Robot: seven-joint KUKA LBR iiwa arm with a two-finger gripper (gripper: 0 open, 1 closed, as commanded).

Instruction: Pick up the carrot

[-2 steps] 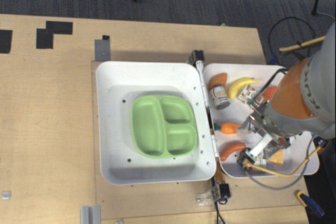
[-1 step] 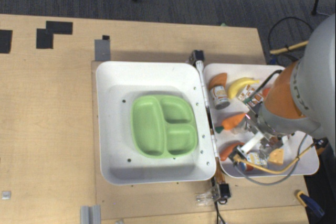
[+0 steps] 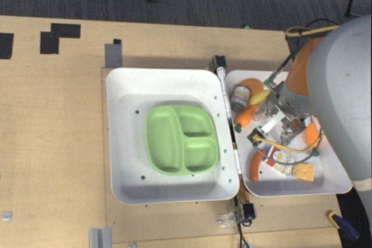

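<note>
The carrot [image 3: 245, 118], orange with a small green end, lies in the right bin [image 3: 325, 186] near its left wall, just below a yellow banana [image 3: 259, 98]. My gripper [image 3: 278, 122] hangs low over the middle of this bin, a little to the right of the carrot and apart from it. Nothing shows in its grasp. The grey arm hides the right part of the bin.
Around the gripper lie a can [image 3: 239, 97], an orange round thing [image 3: 250, 85], a red sausage [image 3: 254, 166], a printed packet [image 3: 280, 160], a cheese wedge [image 3: 304, 172] and another orange piece [image 3: 313, 133]. The left bin [image 3: 125, 125] holds a green divided plate [image 3: 181, 139].
</note>
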